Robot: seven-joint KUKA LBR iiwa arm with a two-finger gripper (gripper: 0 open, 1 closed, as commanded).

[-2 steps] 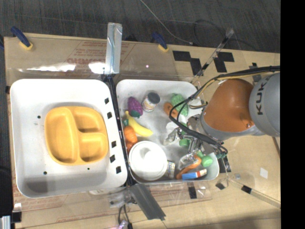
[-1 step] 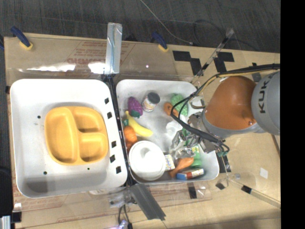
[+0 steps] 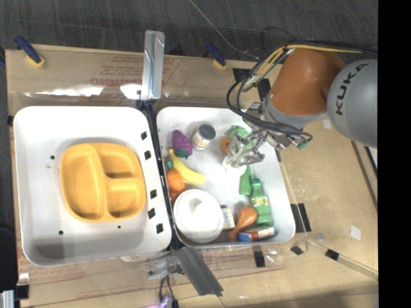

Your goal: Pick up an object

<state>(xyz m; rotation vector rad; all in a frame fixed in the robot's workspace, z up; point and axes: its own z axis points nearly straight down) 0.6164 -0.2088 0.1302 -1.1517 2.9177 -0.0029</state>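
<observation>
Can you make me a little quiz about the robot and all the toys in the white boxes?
1. True or false: the yellow tray sits in the same bin as the banana.
2. Which thing lies right beside the white bowl? A) the purple grapes B) the orange drumstick C) the yellow tray
3. Fill in: the gripper hangs over the ___ bin, near the top of the green bottle.

Key: 1. False, the tray is in the left bin and the banana in the right bin. 2. B. 3. right.
</observation>
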